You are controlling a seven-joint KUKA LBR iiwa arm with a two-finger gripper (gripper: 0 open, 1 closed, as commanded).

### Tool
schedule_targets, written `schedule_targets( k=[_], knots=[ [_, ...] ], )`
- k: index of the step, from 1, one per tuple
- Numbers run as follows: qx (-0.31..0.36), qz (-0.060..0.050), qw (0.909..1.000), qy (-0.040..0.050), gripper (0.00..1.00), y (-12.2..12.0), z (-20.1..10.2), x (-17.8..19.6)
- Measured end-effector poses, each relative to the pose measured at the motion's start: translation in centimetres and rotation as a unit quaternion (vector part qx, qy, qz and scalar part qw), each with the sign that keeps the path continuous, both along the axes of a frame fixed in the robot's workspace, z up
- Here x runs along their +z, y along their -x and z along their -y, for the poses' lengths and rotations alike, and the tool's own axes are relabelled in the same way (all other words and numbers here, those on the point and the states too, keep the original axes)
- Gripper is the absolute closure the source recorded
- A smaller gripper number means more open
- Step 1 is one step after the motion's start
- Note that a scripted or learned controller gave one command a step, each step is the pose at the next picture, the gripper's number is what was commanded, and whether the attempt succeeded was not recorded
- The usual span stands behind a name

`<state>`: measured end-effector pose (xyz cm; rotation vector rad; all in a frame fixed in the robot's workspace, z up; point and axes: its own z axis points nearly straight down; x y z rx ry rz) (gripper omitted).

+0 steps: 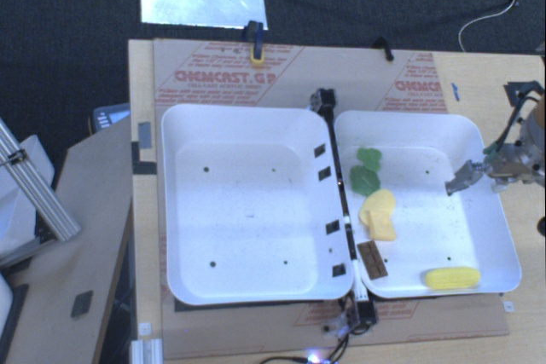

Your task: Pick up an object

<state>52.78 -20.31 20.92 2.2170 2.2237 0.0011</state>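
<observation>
- The camera view looked down on two white bins: the left bin [247, 209] in the middle of the frame and the right bin [490, 209] toward the right edge.
- The gripper [461, 179] came in from the right edge, above the right bin's upper right part; whether its claw stood apart or together could not be told.
- Nothing showed between the gripper's tips, and it stood well apart from every object.
- A green object [367, 170] lay in the upper left part of the right bin.
- A yellow lumpy object [379, 216] lay just below the green one, near the bin's left wall.
- A small brown object [372, 259] lay below that, at the lower left of the right bin.
- A yellow oblong object [452, 277] lay near the lower right of the same bin.
</observation>
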Motion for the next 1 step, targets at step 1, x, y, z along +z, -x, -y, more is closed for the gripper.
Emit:
schedule_targets(
  k=[1],
  knots=[
    [0.006, 0.002, 1.0, -0.0015, 0.0, 0.57, -11.34, 4.69]
  ],
)
